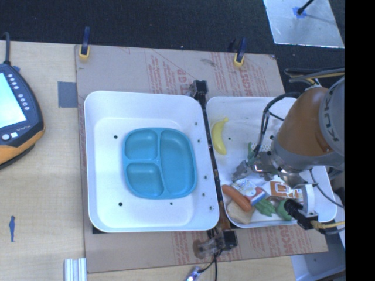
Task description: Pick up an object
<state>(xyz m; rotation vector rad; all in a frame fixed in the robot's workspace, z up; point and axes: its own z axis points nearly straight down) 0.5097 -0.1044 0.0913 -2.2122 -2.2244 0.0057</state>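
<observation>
From the camera above the bench, the left bin (pixel 94 157) holds a blue divided plate (pixel 159 163) lying flat near its middle, with three compartments facing up. The right bin (pixel 234 107) sits just beside the left bin, their inner walls almost touching.

Taking the right bin as the landmark: a yellow banana (pixel 219 136) lies in its upper left part, near the wall shared with the left bin, apart from everything else. Toward the bin's lower left corner a hot dog in a bun (pixel 237 202) rests against the lower wall, the reddish sausage slanting across the pale bread. Just beside it, further into the bin, lie a small white packet with red and blue print (pixel 254 190), a green leafy piece (pixel 270 207), and an orange and white carton (pixel 280 188), all crowded close together, some touching.

The arm (pixel 307 127) reaches over the right side of that bin, its orange band large in the picture. The gripper (pixel 253 164) hangs low over the bin's middle, just above the crowded pile and below the banana. Its metal parts are blurred and partly hidden by the wrist, so whether it is released, clenched or grasping something cannot be told. A green bit sits close to it, but nothing is plainly seen between its tips.
</observation>
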